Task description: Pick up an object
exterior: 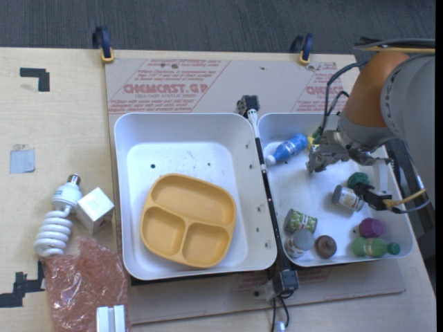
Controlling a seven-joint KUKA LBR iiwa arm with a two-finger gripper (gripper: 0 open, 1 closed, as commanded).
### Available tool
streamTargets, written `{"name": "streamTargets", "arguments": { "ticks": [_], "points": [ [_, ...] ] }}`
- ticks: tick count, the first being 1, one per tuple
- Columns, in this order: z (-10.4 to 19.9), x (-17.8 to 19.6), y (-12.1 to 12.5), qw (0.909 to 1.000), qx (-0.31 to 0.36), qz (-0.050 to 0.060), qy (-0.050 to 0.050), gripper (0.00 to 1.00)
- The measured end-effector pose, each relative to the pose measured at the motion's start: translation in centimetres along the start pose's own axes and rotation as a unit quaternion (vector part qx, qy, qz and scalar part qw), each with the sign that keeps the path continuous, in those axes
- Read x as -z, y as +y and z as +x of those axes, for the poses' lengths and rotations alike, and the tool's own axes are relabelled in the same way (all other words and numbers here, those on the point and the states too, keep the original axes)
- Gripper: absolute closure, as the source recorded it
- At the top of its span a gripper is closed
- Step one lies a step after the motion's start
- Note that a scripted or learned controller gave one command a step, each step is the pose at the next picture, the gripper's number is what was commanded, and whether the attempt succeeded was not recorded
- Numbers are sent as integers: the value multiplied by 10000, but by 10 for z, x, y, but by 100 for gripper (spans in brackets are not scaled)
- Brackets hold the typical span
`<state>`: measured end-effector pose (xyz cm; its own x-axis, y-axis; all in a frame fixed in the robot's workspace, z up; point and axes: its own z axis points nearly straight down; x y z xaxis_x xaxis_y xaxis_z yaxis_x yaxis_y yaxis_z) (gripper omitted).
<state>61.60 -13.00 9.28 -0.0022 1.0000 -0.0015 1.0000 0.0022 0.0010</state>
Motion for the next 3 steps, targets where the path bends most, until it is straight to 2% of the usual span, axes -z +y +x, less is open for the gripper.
{"name": "streamTargets", "arguments": {
  "ticks": [1,2,3],
  "points": [
    [14,-2,39,10000,-9,78,-16,0],
    [27,-2,38,9999,-32,85,-60,0],
    [28,-2,38,9999,-31,89,-62,0]
  ]
}}
